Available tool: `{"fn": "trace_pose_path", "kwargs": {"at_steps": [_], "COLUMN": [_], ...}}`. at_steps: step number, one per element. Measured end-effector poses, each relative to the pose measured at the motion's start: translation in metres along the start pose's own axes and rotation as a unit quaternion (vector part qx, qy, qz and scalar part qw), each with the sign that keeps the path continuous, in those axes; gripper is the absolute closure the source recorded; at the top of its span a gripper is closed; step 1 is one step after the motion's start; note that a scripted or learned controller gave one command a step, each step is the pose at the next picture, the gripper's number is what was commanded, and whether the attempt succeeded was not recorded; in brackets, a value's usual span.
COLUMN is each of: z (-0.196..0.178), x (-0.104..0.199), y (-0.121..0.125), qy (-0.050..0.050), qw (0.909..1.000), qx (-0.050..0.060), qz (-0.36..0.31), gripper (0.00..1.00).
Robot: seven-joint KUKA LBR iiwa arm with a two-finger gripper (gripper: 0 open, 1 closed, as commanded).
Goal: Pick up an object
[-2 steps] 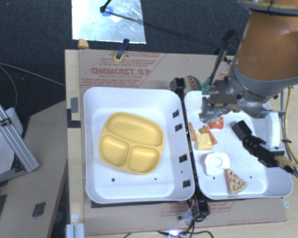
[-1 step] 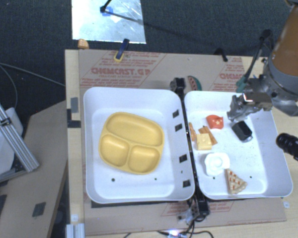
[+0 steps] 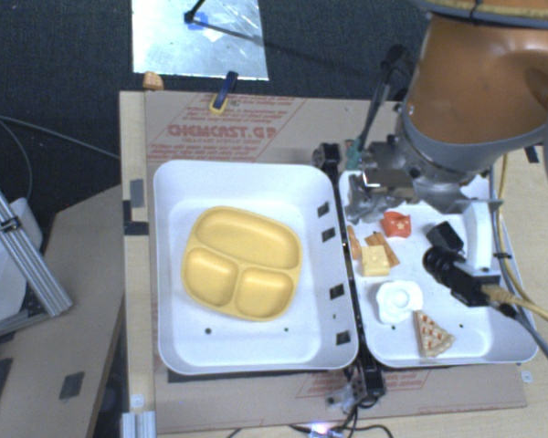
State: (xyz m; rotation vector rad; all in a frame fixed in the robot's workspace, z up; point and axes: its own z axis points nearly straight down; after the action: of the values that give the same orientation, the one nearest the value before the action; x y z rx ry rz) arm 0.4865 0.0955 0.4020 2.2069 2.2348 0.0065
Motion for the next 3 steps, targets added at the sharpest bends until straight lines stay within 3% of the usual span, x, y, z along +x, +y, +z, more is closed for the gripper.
{"fn": "trace_pose_path", "kwargs": {"at_steps": [1, 2, 3], "z": [-0.004, 0.059, 0.018], "x": [-0.061, -0.129, -0.065], "y": [0.000, -0.001, 0.000], "qy": [-0.002, -0.002, 0.000], "qw": [1.0000, 1.0000, 1.0000], "qx": [-0.001, 0.001, -0.001], "qz": [0.008, 0.007, 0.001], "gripper": [1.00, 1.00, 1.00]}}
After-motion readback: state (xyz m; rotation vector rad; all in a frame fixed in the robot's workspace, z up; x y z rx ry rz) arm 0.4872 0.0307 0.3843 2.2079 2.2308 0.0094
